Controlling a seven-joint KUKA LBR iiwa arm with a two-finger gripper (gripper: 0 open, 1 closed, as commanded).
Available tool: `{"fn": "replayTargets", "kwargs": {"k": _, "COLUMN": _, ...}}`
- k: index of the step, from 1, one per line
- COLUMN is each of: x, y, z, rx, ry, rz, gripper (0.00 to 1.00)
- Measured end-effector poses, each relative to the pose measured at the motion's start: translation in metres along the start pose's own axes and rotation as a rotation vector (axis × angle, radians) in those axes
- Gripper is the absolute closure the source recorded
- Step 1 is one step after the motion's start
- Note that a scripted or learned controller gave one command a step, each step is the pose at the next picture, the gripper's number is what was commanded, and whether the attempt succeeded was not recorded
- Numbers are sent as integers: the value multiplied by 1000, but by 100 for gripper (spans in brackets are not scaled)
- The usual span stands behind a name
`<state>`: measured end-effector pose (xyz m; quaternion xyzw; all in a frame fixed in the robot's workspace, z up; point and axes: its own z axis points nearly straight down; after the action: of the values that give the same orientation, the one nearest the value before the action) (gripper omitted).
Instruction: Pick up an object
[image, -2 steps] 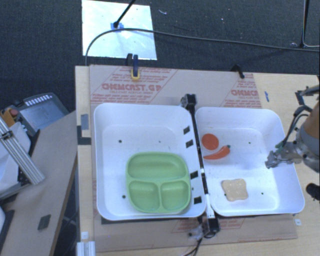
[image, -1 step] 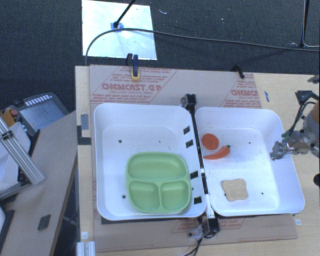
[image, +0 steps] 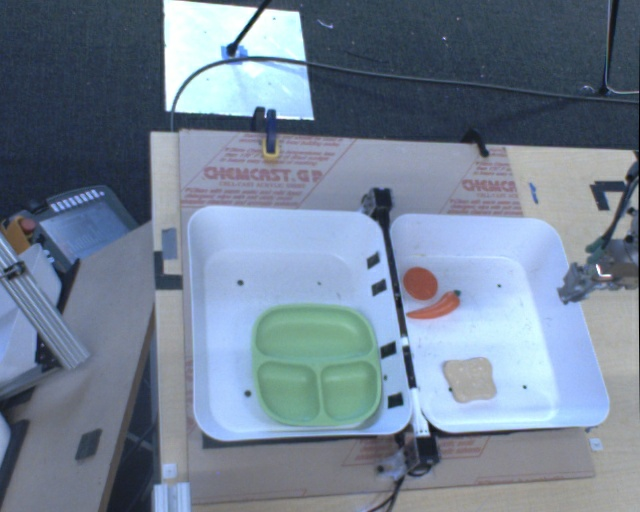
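left bin (image: 215, 235): green divided plate (image: 318, 363) flat on floor, toward near-right part.
right bin (image: 540, 240): red round piece (image: 420, 282) near left wall; orange chili-shaped piece (image: 434, 307) just below, about touching it; tan toast slice (image: 469, 379) nearer front, apart from both.
gripper (image: 578, 285) at right bin's right rim, well apart from all items. jaw state: cannot tell, too small and blurred.
progress: nothing lifted, every item resting on bin floor. left to do: choose target, reach over, descend, close, lift.

Even, cool overhead light; the white bins (image: 300, 240) are bright with faint shadows. Glare washes the silver sheet (image: 238, 60). Overall soft and slightly grainy.
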<state>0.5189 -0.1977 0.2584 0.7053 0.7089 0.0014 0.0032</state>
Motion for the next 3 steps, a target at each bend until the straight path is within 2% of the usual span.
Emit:
{"fn": "replayTargets", "kwargs": {"k": 2, "x": 104, "y": 39, "z": 26, "rx": 4, "ry": 3, "rz": -4, "gripper": 100}}
{"fn": "replayTargets", "kwargs": {"k": 3, "x": 163, "y": 53, "z": 27, "rx": 4, "ry": 4, "rz": -5, "gripper": 100}}
